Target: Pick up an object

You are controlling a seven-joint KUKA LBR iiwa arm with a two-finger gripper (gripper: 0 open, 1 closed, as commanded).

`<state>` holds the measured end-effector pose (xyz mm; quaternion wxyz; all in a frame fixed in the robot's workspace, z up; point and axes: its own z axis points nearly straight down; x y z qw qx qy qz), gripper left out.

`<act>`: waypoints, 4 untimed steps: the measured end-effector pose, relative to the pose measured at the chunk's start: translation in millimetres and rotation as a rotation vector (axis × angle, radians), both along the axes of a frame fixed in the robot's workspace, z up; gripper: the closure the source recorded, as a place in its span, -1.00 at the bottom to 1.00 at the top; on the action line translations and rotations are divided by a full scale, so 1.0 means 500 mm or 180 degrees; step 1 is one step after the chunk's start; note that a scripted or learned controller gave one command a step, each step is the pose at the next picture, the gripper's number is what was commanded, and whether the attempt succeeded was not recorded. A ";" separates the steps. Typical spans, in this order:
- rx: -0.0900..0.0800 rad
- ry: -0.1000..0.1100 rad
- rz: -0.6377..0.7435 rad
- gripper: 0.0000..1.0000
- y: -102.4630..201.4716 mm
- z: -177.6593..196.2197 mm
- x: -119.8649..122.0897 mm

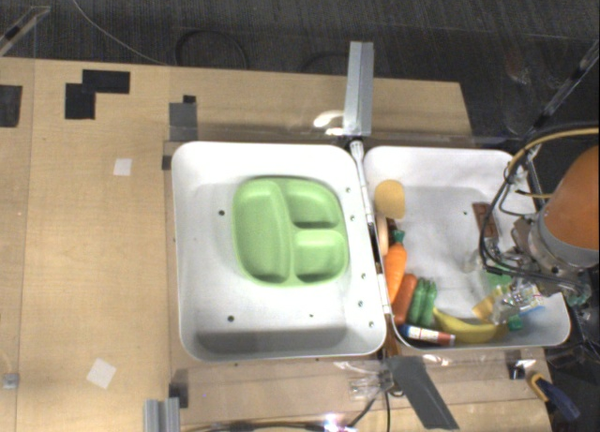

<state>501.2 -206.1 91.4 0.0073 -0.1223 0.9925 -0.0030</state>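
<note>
Bench (84, 261): light wood, filling the left and middle of the frame, with black square marks at the upper left and dark carpet above it.
Left bin (202, 327): shallow and white, centre of the frame.
Green tray (286, 230): a divided plate with three compartments, lying flat in the middle of the left bin.
Metal post (359, 88): grey, upright at the top centre, above the seam where the two bins meet.
Right bin (441, 186): shallow and white, touching the left bin's right rim.
Yellowish ball (390, 199): rounded, at the right bin's upper left, near the seam.
Carrot (396, 269): orange, lying lengthwise along the right bin's left wall, below the ball.
Green item (424, 299): just right of the carrot's lower end; its kind is unclear.
Red marker (424, 333): along the bin's lower left rim.
Banana (464, 325): yellow, curved along the bin's lower edge.
Gripper (514, 301): low in the right bin's lower right corner, just beside the banana's right end; cables hide it, so open or closed cannot be told.
</note>
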 end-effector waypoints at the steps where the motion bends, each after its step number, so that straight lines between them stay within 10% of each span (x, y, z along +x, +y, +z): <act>1: -0.0003 -0.0003 0.0011 -1.00 0.001 0.000 0.000; 4: -0.0006 -0.0004 0.0023 -1.00 0.015 -0.001 0.005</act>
